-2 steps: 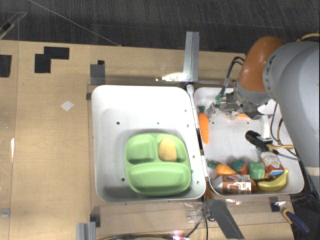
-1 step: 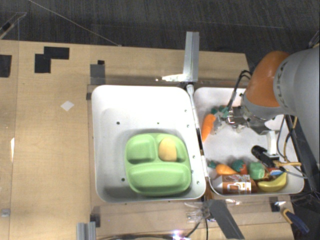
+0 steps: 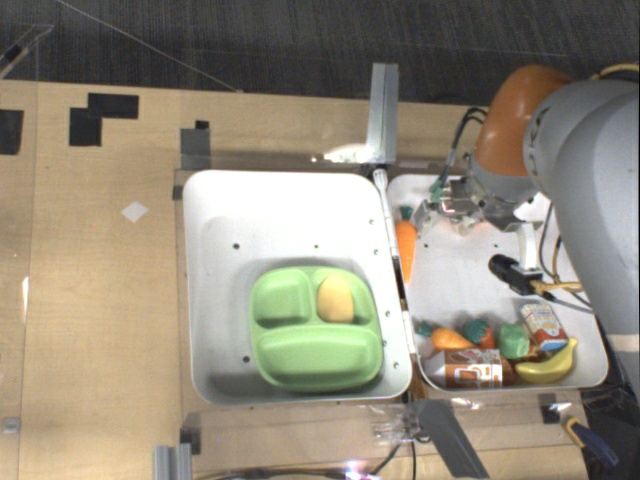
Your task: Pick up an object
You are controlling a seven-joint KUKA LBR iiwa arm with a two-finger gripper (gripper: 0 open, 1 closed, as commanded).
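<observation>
bench, two white bins (image 3: 200, 268); claw (image 3: 462, 208) over right bin near carrot (image 3: 405, 248), grip state unclear.

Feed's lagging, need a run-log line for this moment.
end effector: over right bin, far end | carrot: at divider | lemon: in green tray, left bin

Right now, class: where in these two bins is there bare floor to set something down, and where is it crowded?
Free: left bin floor around the green tray, and right bin middle, between gripper and the toy pile. Crowded: near edge, around the banana.
</observation>
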